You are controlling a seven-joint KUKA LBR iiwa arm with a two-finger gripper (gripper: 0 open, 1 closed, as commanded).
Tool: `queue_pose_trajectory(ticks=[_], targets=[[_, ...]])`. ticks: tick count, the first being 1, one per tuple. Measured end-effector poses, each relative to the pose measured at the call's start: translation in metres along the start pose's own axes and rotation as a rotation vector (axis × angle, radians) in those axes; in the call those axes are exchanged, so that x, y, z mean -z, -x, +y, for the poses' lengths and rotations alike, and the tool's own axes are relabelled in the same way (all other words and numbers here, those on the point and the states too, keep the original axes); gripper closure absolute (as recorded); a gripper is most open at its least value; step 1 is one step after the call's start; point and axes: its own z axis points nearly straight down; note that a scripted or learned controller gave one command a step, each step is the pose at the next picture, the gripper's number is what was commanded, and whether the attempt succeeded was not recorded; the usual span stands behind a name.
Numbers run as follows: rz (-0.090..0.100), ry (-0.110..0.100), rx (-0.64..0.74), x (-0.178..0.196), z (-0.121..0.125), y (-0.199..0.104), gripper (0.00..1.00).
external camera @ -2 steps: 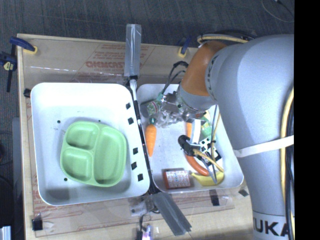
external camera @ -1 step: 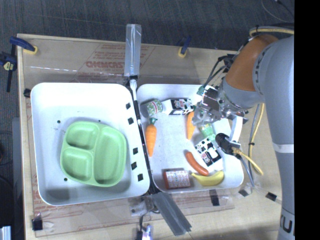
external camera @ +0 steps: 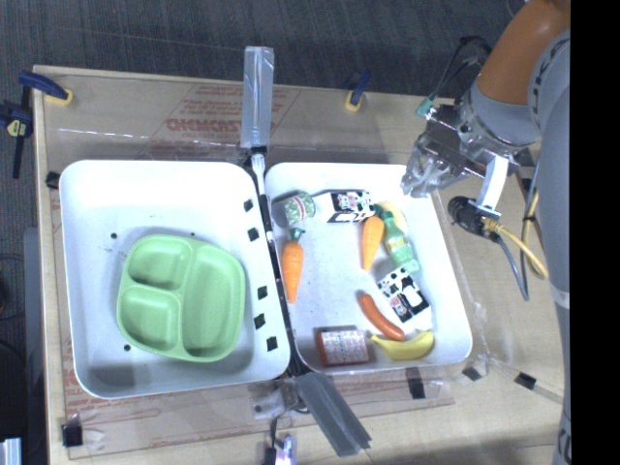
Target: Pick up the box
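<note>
The box (external camera: 342, 346) lies flat near the front wall of the right bin (external camera: 455, 289), a small reddish-brown pack with a pale label. Just beside it on the right are a banana (external camera: 407, 343) and a red sausage-shaped toy (external camera: 379, 316), the latter nearly touching the box's upper right corner. Further up the bin sit two black-and-white patterned cartons (external camera: 402, 295), a green bottle (external camera: 396, 241), two carrots (external camera: 291, 268) and a round tin (external camera: 294, 207). The left bin holds a green divided tray (external camera: 182, 296).

The tool (external camera: 423, 175) hangs over the bin's far right corner, well apart from the box; whether it is apart or together cannot be told at this distance and angle.

The main risks look like these: a descent near the bin wall could strike the rim or pin the box against it; the crowding banana and sausage could be caught instead of the box; and the patterned cartons, nearer the tool, could be mistaken for the target. A flat, low box also offers little side to grip, so a slip seems likely.
</note>
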Motion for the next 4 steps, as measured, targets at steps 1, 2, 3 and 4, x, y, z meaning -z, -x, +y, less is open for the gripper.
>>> queue_pose_trajectory(ticks=[1,2,3,4], targets=[[0.000,-0.006,-0.435,-0.055,-0.038,0.016,1.00],[0.001,0.001,-0.512,0.021,-0.037,-0.003,1.00],[0.000,-0.006,-0.821,-0.042,-0.060,0.040,1.00],[-0.002,-0.004,-0.817,-0.051,-0.124,-0.043,1.00]])
